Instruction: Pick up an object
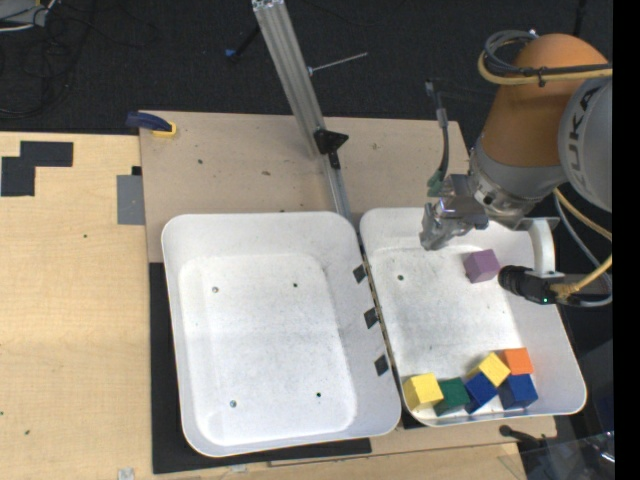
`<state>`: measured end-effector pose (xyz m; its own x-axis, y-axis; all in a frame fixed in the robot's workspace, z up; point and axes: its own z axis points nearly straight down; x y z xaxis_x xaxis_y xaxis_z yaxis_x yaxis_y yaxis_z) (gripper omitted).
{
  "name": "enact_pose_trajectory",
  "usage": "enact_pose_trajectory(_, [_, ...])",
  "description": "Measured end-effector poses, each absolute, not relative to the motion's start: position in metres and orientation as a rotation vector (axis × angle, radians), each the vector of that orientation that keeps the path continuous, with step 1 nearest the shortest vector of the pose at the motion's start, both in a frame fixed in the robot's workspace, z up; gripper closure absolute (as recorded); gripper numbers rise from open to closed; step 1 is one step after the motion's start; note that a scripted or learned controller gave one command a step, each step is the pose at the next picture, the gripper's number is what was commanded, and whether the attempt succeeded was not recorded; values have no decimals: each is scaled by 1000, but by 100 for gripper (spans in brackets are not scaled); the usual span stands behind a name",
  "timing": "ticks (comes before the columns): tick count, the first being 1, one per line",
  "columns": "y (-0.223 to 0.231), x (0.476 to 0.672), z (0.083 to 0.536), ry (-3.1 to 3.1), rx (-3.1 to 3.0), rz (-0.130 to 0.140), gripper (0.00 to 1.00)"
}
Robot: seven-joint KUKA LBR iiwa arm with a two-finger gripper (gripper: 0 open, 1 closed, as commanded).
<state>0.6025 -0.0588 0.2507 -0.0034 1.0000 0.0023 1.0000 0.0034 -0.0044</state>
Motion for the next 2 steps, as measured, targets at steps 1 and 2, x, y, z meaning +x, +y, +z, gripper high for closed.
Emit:
enact_pose_trajectory(1, [-12,588,236,-2222,-2213,4,100])
enact_pose_trajectory(2, [42,574,243,-2223,-2213,3,100])
